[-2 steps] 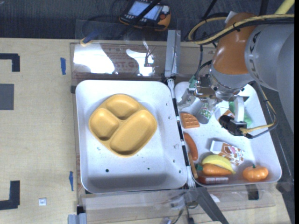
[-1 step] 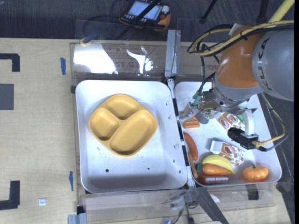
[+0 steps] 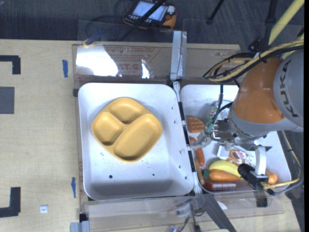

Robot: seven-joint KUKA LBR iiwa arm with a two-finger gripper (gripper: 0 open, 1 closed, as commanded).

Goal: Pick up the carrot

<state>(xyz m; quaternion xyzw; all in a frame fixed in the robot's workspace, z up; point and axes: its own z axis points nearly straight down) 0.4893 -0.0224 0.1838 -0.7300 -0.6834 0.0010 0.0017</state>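
Low, end effector [image 3: 231, 146] hangs above carrot [image 3: 223, 175].

Arm [image 3: 285, 98]: grey rounded casing, "KUKA" lettering on the shell at the right edge
Wrist band [image 3: 258, 98]: glossy orange, bulbous
Cables [image 3: 241, 62]: yellow and black, bundled, running over the orange section
Tool end [image 3: 227, 132]: grey metal block with thin wires and a black part beneath
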